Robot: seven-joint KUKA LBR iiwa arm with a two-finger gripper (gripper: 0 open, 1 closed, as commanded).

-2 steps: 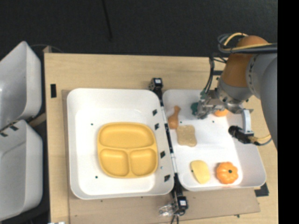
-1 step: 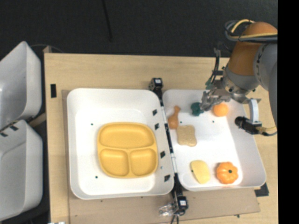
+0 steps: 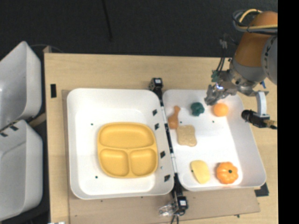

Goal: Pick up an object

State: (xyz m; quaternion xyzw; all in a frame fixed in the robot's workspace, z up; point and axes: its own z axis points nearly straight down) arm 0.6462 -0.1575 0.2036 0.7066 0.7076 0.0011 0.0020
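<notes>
Dark floor surrounds a pale wooden bench [image 3: 56,139], and two white chair-like shapes [image 3: 16,125] stand at the left edge. On the bench sit two shallow white bins side by side, touching along a middle seam fitted with small black clips.

Largest of the two is the left bin [image 3: 79,176], which holds a yellow divided plate [image 3: 127,149] with one long compartment on its far side and two smaller ones on its near side. It lies a little right of the bin's middle.

Beside it, the right bin [image 3: 243,146] holds the small things. A grey arm [image 3: 252,45] with an orange band reaches in from the right over the far right corner, and its gripper [image 3: 216,93] hangs low above the far part of that bin, between a green lump and an orange ball. Whether its fingers are spread or closed cannot be told, and nothing is seen between them.

Next in size, a tan slice of toast [image 3: 187,135] lies near the seam. An orange pumpkin [image 3: 227,172] sits in the near right part, with a pale yellow oval piece [image 3: 201,171] just left of it. An orange-brown drumstick shape [image 3: 174,117] lies along the seam, far of the toast. The orange ball [image 3: 220,109] rests just near the gripper, and the green lump [image 3: 197,108] lies to its left.
</notes>
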